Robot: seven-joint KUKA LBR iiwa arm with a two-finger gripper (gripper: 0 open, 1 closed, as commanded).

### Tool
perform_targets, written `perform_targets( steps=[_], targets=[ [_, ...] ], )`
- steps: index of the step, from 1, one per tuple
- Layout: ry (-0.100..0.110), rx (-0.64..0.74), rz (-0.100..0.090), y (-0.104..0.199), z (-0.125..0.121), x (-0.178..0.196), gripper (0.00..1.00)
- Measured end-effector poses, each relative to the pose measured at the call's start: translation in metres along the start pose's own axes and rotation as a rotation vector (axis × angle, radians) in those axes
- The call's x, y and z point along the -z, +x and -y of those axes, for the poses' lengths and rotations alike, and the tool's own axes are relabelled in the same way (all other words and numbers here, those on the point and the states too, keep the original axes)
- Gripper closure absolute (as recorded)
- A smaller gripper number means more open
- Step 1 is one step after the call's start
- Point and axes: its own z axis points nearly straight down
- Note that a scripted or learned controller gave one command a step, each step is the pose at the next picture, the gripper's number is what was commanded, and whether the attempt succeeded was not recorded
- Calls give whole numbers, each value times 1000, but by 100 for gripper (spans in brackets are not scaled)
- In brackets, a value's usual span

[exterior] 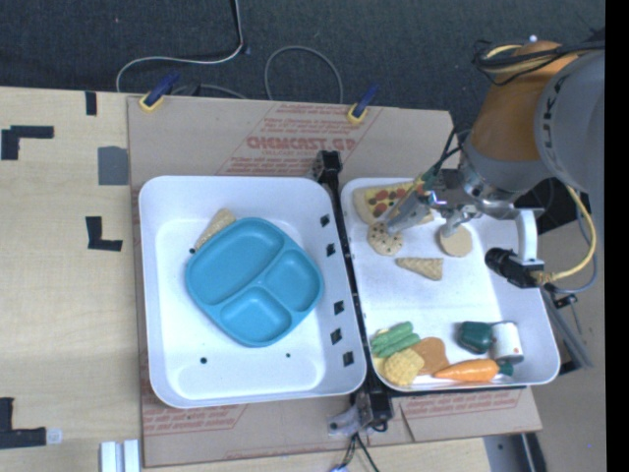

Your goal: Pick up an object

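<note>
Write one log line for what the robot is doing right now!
arm: over right bin far end | gripper: above cookie, beside pizza slice | left bin: blue tray

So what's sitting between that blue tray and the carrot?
In the camera view, the divider where the two bins meet, then green beans, a yellow cracker and an orange slice lie between the blue tray and the carrot.

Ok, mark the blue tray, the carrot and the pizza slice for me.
blue tray (257, 281): camera view, left bin, on the ridge where its compartments meet.
carrot (466, 370): camera view, right bin's near edge, mid-length on its orange body.
pizza slice (385, 201): camera view, right bin's far corner, on its topped face.
</note>
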Motion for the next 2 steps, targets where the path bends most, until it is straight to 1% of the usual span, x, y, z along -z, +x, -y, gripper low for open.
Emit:
perform_targets(
  steps=[1, 2],
  targets=[
    [3, 2, 1, 8, -48, -81, 0],
    [12, -1, 1, 12, -65, -105, 0]
  ],
)
